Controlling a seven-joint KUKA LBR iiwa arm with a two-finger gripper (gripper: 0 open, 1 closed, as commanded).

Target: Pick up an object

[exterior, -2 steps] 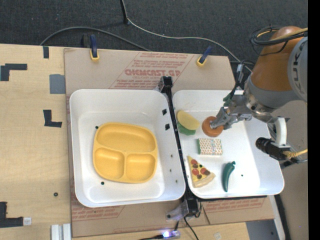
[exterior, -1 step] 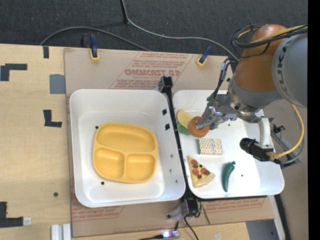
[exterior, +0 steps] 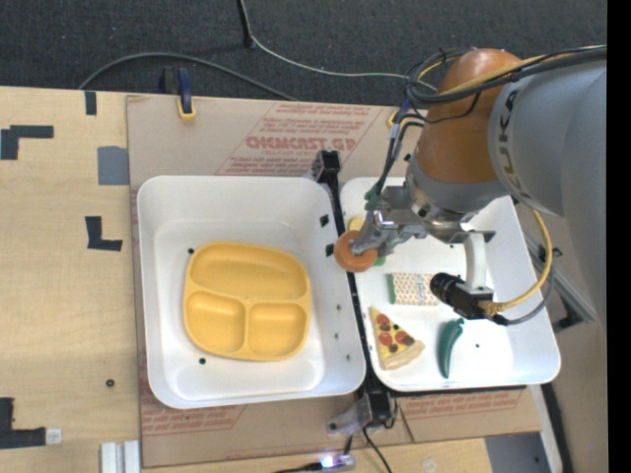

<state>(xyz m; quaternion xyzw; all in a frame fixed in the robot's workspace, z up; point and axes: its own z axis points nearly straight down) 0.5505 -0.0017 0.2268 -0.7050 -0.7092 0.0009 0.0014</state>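
I see the arm [exterior: 493, 126] reaching in from the right, its orange band over the right bin [exterior: 523, 363]; the pincer [exterior: 367, 239] sits at that bin's left wall, right by the divider between the two bins; a round orange-brown piece [exterior: 353, 252], doughnut-like, sits at the fingertips, partly covered by the metal fingers; it looks to be between them, so I log the pincer as closed on it, though the contact itself is small and hard to read; I can't tell whether the piece is lifted or resting on the bin rim.

Also in the right bin: a pizza slice toy [exterior: 394, 338] near the front left, pepperoni dots on top; a dark green pepper-shaped piece [exterior: 449, 346] just beside it to the right, apart from it; a small pale speckled rectangle [exterior: 412, 289] above the pizza, near the pincer; a black cylindrical part with a yellow cable [exterior: 463, 297] hangs off the arm over the bin's middle.

Left bin [exterior: 158, 215] holds a yellow divided tray [exterior: 246, 299], three compartments, lying flat at centre; both bins rest on a cardboard sheet [exterior: 286, 141] on the counter [exterior: 59, 264]; a yellow-tipped clamp [exterior: 184, 95] grips the sheet's far edge.
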